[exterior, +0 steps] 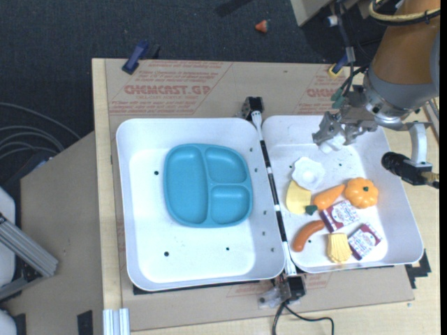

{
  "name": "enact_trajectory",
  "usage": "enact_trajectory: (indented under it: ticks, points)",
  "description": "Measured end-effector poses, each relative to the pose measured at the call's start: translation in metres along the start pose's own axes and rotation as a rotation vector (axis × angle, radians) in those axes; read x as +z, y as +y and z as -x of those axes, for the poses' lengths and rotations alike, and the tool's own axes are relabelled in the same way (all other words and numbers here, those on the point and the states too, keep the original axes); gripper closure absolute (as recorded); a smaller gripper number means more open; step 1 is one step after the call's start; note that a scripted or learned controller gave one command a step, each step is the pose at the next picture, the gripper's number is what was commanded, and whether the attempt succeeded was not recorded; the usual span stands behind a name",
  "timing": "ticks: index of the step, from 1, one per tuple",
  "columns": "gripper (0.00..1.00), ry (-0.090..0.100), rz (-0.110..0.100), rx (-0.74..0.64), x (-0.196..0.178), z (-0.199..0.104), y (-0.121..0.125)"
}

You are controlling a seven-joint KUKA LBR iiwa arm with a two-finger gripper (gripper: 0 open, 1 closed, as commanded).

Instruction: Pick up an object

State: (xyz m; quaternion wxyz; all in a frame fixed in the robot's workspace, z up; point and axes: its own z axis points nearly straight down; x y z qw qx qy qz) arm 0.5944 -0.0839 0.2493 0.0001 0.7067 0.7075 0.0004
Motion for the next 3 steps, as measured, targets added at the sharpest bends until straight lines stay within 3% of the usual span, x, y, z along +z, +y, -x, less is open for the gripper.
enact_trajectory:
  ticks: [2,3]
  points:
    - [1.00,0.001,-0.004,0.001,-0.015,-0.063,-0.086]
    - [1.00,0.001,-0.005,0.002,-0.023,-0.032,-0.115]
